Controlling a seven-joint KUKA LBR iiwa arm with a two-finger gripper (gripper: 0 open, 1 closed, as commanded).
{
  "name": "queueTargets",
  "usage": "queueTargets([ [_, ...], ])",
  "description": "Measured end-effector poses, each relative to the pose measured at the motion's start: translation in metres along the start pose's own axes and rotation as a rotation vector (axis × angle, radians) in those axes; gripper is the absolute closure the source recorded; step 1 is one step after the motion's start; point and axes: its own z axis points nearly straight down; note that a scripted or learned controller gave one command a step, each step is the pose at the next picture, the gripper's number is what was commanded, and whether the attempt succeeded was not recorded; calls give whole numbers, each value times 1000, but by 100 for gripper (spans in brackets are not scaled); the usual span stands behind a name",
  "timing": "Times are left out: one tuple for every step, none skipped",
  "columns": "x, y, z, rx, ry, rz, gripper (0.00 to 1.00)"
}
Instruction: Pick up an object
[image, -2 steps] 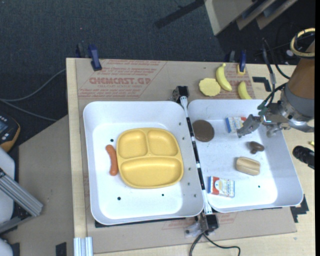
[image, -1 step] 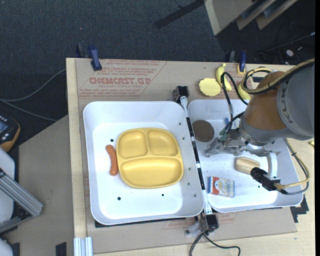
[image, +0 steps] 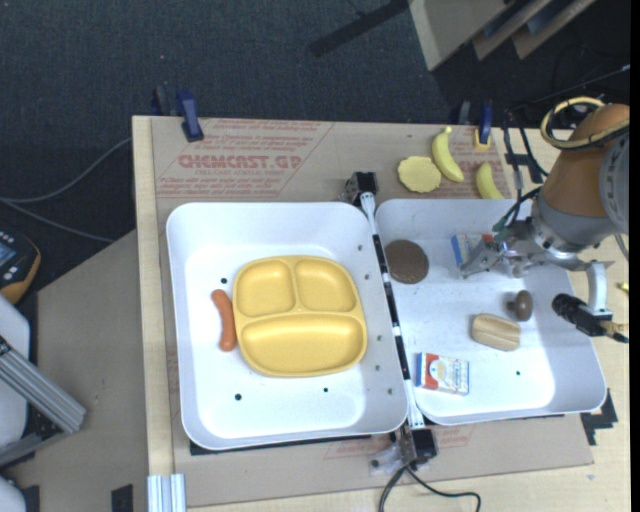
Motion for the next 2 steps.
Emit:
queueTargets([
  [-22,-48,1,10,8,-1,0],
  [28,1,1,1,5,-9,0],
])
